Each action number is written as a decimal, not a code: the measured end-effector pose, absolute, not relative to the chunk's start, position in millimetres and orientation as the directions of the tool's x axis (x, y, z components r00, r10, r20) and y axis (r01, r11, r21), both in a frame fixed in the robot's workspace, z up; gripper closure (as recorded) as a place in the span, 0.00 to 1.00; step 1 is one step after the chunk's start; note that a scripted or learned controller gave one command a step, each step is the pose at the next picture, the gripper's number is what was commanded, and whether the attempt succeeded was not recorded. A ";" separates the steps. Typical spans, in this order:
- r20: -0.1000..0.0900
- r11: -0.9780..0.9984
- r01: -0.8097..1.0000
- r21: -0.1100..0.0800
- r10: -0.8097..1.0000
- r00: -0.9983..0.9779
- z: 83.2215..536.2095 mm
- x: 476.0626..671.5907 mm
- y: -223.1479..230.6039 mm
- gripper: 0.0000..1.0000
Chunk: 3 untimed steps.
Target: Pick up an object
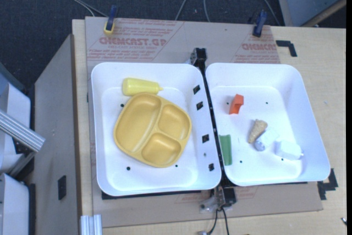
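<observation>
Bench seen from above at a slant, bearing two shallow white bins side by side across the middle of the frame. Left bin: a yellow divided plate with three compartments lies flat near the bin's centre, turned somewhat askew; just above it, toward the upper left of the bin, a yellow bottle-shaped piece lies on its side, its narrow end pointing right, very near the plate's rim or touching it. Right bin: a small orange block sits in the upper middle; a green rectangular bar lies lengthwise by the bin's left wall, lower down; a tan cone-shaped piece lies tilted near the centre, with a small greyish object just below its lower end; a white object, hard to make out against the white floor, lies just right of these. Two blue clamps stand at the top edge of the board under the bins. State of the gripper cannot be told from this view.
</observation>
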State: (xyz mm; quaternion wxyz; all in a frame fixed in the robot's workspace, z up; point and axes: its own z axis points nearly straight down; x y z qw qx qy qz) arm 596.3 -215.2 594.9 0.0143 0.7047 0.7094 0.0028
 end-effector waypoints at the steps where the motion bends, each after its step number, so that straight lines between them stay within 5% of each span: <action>1: -0.019 0.008 1.000 0.028 1.000 -0.007 606.6 596.5 -214.8 1.00; 3: -0.025 0.010 0.999 0.037 1.000 -0.009 629.9 596.9 -214.0 1.00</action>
